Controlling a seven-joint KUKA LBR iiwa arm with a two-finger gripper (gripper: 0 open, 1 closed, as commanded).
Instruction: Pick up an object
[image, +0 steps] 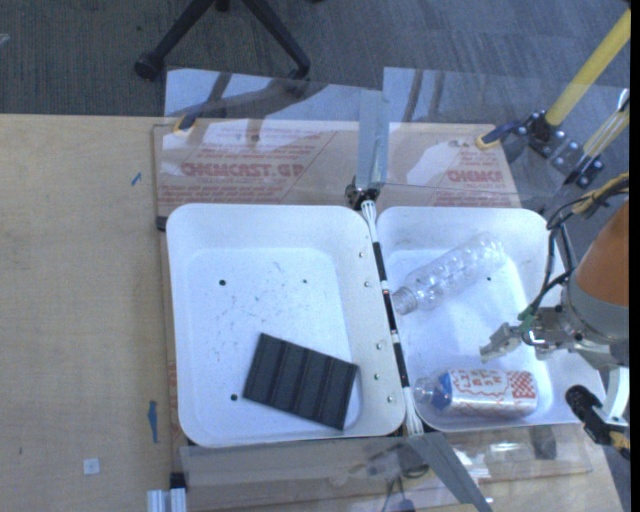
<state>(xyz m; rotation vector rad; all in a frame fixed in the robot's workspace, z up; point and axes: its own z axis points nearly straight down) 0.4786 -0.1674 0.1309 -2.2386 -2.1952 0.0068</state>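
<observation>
In the right bin (530, 225) a clear plastic bottle (447, 275) lies slanted across the far half. Along that bin's near edge lies a second bottle with a red and white label (480, 391), on its side. A black ridged slab (300, 381) rests flat in the near part of the left bin (200, 250). My gripper (512, 340) hangs over the right side of the right bin, just above and to the right of the labelled bottle. Nothing shows in its grasp.
The grey arm with its orange band (605, 270) reaches in from the right edge, with cables around it. Clear panels (260, 165) with red lettering stand behind both bins. A yellow rod (590, 65) crosses the top right. Bare wooden bench (75, 300) lies to the left.
</observation>
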